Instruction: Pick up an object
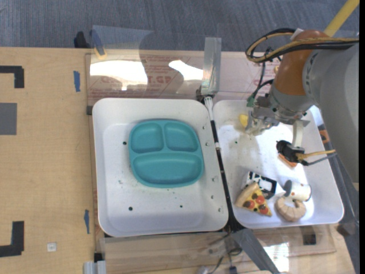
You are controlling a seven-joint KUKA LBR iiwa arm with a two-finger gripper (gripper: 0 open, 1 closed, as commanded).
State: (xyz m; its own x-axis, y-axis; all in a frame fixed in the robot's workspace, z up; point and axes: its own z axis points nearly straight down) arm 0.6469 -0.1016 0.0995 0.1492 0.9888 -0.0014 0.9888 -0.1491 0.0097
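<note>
Camera view: the grey two-finger hand [255,125] hovers beside a small yellow object [244,120] in the right white bin [331,201]; its grip cannot be told.

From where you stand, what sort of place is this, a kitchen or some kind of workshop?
Probably a robot test bench in a lab, not a kitchen. A grey arm reaches over two white bins, and the food there looks like toys: a pizza slice and a divided teal plate.

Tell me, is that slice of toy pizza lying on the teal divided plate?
No, the toy pizza slice lies in the right bin, while the teal divided plate sits in the left bin.
</note>
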